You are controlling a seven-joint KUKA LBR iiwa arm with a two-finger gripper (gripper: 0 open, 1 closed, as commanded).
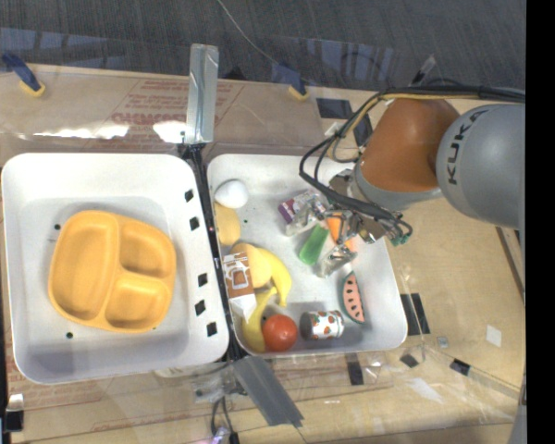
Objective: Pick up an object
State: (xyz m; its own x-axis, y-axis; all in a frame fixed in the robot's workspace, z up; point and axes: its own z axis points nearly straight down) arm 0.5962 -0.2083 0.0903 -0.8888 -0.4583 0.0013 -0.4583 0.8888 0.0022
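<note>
The grey arm with its orange band reaches in from three o'clock over the right white shallow bin on the desk. Its tool hangs low in the bin's middle, right above a green translucent block; whether it is gripping anything cannot be told. At five o'clock from the tool lies a watermelon-slice toy, and at seven o'clock a yellow plastic banana touches a red tomato-like ball. A white egg-shaped ball sits at ten o'clock. The left white bin holds a yellow divided plastic tray.
</note>
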